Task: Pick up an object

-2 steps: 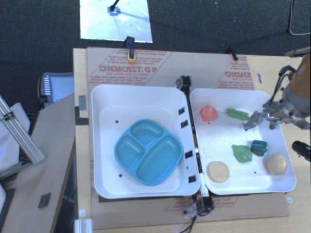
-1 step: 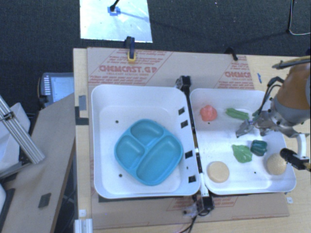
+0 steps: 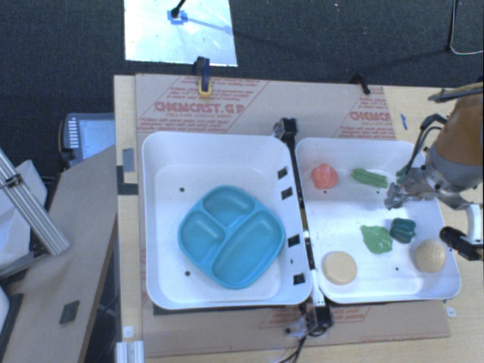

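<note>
- Camera view: your gripper [image 3: 395, 197] hangs over the right bin [image 3: 376, 292], near its right wall; you cannot tell how it is set.
- Just below it lie a dark teal piece [image 3: 403, 229] and a green piece [image 3: 376, 238].
- A blue divided plate [image 3: 231, 235] sits in the left bin [image 3: 214, 148].

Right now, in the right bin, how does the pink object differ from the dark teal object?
The pink object is round and lies near the bin's far left corner; the dark teal object is blockier and lies toward the right wall, just below the gripper. The pink one lies alone; the teal one is beside a green piece. Both rest on the bin floor.
</note>
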`<action>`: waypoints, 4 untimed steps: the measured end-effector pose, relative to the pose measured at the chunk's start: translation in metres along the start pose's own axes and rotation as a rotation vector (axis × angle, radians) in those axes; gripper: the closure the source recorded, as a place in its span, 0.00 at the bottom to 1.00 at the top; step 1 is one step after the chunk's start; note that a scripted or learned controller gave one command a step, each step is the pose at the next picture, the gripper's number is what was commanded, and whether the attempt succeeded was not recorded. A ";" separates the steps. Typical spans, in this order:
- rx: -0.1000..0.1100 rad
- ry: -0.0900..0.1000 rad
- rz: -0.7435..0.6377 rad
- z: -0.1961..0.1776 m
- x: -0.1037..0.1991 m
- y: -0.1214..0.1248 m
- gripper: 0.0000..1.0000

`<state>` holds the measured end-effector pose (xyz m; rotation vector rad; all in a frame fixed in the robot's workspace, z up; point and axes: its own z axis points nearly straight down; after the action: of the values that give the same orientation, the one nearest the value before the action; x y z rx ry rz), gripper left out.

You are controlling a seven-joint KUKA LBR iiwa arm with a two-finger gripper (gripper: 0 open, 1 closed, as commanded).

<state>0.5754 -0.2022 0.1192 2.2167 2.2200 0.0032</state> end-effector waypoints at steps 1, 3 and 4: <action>-0.004 -0.002 -0.003 -0.057 -0.003 0.012 1.00; 0.003 0.003 -0.007 -0.083 0.047 0.018 1.00; 0.002 0.003 -0.007 -0.093 0.092 0.023 1.00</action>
<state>0.5975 -0.1102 0.2117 2.2111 2.2308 0.0049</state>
